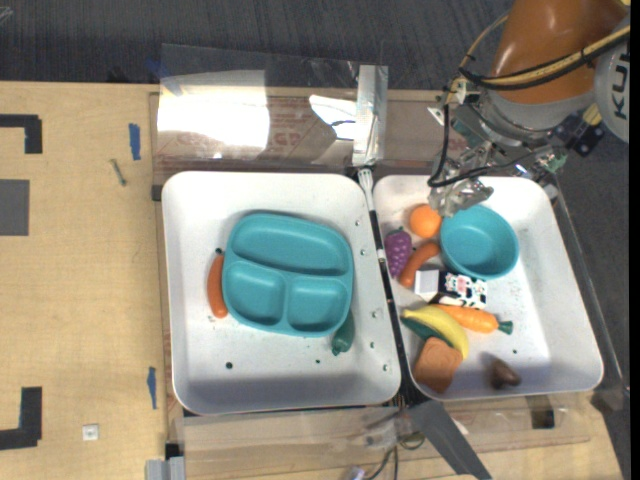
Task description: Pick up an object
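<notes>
Your likely pick lies in the right bin [570, 298]: a pile of toy food with nothing lifted yet. The teal bowl [480, 241] sits toward the bin's far side, with an orange ball [425, 221] touching its left rim and purple grapes [398, 252] just beside that. Below the bowl you have a black-and-white cow-patterned block [463, 289], a carrot [470, 319], a banana [438, 325], a brown bread-like piece [436, 364] and a small dark brown lump [504, 373] near the front wall.

The tool [462, 194] hangs at the bowl's far rim, close above the orange ball; whether it is apart or together you cannot tell from this slant, and nothing is visibly caught in it. Judge the task as barely begun: the approach looks made, while the grasp and the lift are both left to do.

Further out, the left bin [190, 363] holds a teal divided plate [288, 273], an orange sausage [216, 285] against the plate's left edge and a dark green piece [343, 336] at its lower right corner. Both bins rest on the wooden counter [75, 268].
</notes>
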Robot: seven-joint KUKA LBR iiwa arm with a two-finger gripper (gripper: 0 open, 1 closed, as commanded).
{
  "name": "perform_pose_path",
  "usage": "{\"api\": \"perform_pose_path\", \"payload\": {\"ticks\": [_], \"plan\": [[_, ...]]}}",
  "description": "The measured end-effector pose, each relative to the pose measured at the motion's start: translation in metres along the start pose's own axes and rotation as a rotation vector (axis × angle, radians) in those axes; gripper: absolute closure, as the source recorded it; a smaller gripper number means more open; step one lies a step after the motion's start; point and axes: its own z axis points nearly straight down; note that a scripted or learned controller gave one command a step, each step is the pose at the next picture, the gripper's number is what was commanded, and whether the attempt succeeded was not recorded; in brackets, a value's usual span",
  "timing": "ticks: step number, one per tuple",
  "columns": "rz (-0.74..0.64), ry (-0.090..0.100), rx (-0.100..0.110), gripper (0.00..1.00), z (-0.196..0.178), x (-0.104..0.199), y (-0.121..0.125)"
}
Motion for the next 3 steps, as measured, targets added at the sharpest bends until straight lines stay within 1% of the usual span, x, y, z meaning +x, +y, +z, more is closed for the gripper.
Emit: {"api": "perform_pose_path", "payload": {"ticks": [1, 2, 3], "plan": [[-0.079, -0.004, 0.005, 1.00, -0.022, 0.000, 0.001], [-0.195, -0.001, 0.001, 1.00, -0.018, -0.032, 0.036], [-0.461, -0.004, 0.005, 1.00, -0.048, -0.024, 0.026]]}}
